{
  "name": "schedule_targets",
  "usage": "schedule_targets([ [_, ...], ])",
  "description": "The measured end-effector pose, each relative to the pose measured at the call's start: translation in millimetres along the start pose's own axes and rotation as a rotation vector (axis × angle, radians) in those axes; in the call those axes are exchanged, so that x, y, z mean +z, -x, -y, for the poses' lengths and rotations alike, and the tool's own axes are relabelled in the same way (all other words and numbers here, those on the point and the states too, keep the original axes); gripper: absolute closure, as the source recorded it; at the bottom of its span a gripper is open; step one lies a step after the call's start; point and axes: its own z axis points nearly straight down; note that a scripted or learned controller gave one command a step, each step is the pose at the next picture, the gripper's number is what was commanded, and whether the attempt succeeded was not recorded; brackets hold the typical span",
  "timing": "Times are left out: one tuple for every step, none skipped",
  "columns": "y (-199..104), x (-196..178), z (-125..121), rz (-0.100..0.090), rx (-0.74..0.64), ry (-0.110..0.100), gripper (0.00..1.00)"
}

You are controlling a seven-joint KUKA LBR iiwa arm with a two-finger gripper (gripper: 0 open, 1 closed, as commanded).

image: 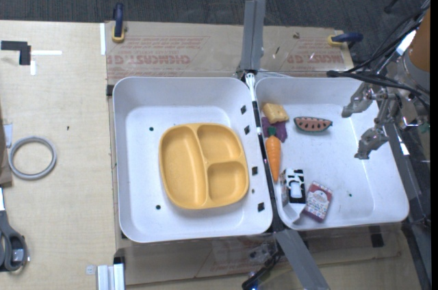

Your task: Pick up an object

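Observation:
The right bin holds several small items. An orange carrot lies along its left wall. A yellow piece and a purple piece sit above the carrot. A watermelon slice lies near the back. A black-and-white item and a pink box rest at the front left. My gripper hovers over the bin's right side, open, with nothing between its fingers. It is well right of the watermelon slice.
The left bin holds a yellow divided plate. On the bench to the left lie a grey tape ring and scissors. Clamps hold the cardboard at the back. Cables run at the right edge.

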Motion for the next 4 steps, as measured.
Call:
schedule_targets([
  [45.4,130.9,42.2,-0.001,0.306,0.0,0.0],
  [100.8,180.3,-36.1,0.001,0.567,-0.001,0.0],
  [102.2,170.0,-36.7,0.006,0.564,-0.002,1.0],
  [79.4,80.9,-74.4,0.0,0.991,-0.002,1.0],
])
